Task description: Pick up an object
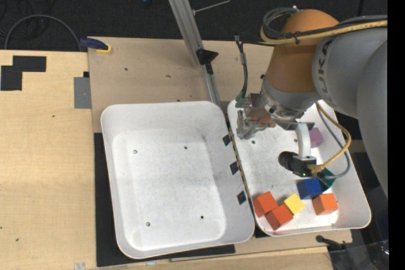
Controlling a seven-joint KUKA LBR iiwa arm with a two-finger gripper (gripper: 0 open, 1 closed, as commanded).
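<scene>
The blocks lie in a loose cluster at the 5 o'clock corner of the right bin: 2 red-orange blocks touching each other close to that bin's near-left edge, a yellow block just beside them at 3 o'clock, a blue block above and right of the yellow one, and an orange block nearest the right rim. A pale purple piece sits apart toward 1 o'clock, against the far right side of the bin, partly behind cabling. A black cylindrical part on the arm's wrist hangs just above the blue block. The gripper is low over the far-left part of the right bin, close to the divide where the 2 bins meet, well apart from the cluster; whether its fingers are apart or together I cannot tell. Nothing is seen between them. The stretch of right bin floor between gripper and blocks is bare. The left bin at 9 o'clock offers a broad white floor. A slanted aluminium rail rises from the bench at 12 o'clock.
</scene>
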